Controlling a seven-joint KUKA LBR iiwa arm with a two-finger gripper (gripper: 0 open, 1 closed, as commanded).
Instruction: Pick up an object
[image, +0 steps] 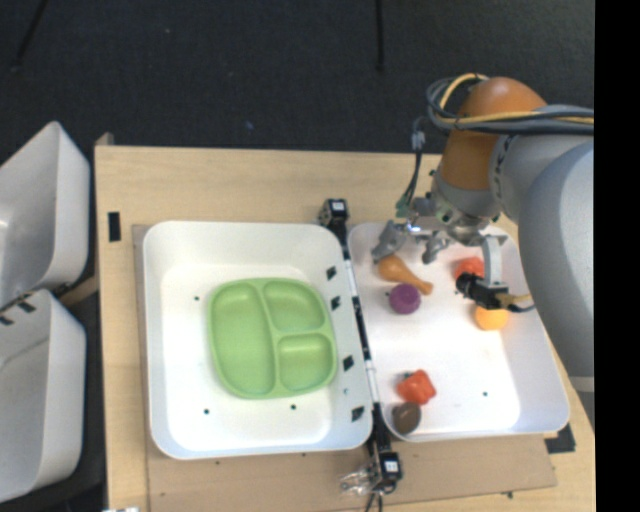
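My gripper (410, 243) hangs over the far part of the right bin (520, 400), open, with its fingers spread and nothing between them. Just below and in front of it lies an orange drumstick-shaped toy (401, 271), apart from the fingertips. A purple round toy (404, 298) sits right beside the drumstick. To the right are a red piece (467, 268) and a yellow-orange ball (490, 319). A red pepper-like toy (416, 386) and a brown object (405, 419) lie at the bin's near left corner.
The left bin (170, 400) holds a green divided plate (271, 335). A ridge with black clips (352, 330) separates the two bins. The arm's grey body (560, 230) overhangs the right bin's right side.
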